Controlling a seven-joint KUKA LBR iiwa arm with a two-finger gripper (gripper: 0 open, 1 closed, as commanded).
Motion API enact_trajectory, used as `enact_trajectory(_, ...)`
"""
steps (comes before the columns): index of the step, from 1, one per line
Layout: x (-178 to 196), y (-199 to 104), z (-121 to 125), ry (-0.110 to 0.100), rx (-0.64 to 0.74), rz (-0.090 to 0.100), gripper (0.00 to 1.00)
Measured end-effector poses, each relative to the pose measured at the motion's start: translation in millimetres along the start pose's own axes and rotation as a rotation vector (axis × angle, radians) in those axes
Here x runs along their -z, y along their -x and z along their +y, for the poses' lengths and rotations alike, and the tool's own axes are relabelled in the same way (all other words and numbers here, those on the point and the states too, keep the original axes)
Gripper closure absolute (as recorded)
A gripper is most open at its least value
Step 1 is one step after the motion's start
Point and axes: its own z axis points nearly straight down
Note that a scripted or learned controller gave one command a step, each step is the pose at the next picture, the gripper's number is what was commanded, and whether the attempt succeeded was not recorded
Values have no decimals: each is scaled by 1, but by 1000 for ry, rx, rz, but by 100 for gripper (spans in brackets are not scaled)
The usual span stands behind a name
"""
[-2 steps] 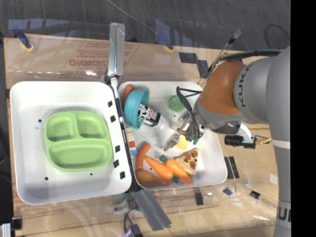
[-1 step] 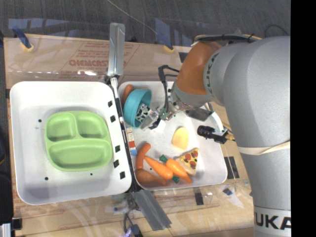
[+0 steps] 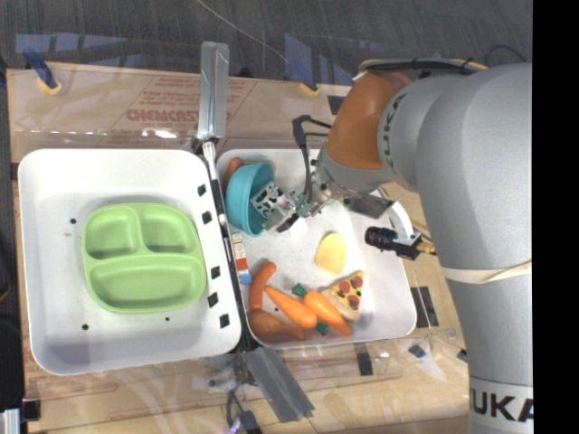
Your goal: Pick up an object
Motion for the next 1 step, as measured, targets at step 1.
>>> enact_trajectory(1, 92, -65, 17, 3, -200, 0, 100)
